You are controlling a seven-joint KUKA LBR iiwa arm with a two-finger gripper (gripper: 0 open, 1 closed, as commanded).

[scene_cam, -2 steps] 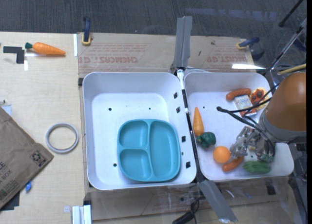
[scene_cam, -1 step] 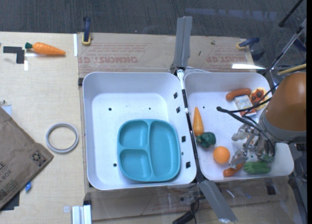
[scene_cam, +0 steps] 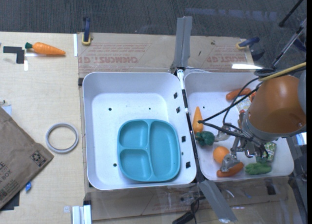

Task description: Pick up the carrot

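A carrot (scene_cam: 197,119) lies against the left wall of the right bin (scene_cam: 209,84), its tip pointing to the back and its green top (scene_cam: 204,138) toward the front. My gripper (scene_cam: 237,154) hangs low over the front of that bin, to the right of the carrot and apart from it. It sits just above an orange ball (scene_cam: 220,153) and a red-orange pepper-like piece (scene_cam: 230,170). The arm's orange band (scene_cam: 275,105) hides the bin's middle right. A second carrot (scene_cam: 45,49) lies on the bench at the far left back.
The left bin (scene_cam: 97,120) holds a teal divided plate (scene_cam: 148,150). In the right bin there are also a green vegetable (scene_cam: 257,168) at the front right and an orange-red piece (scene_cam: 236,94) at the back. A tape ring (scene_cam: 62,137) and a cardboard box (scene_cam: 17,159) lie on the bench at the left.
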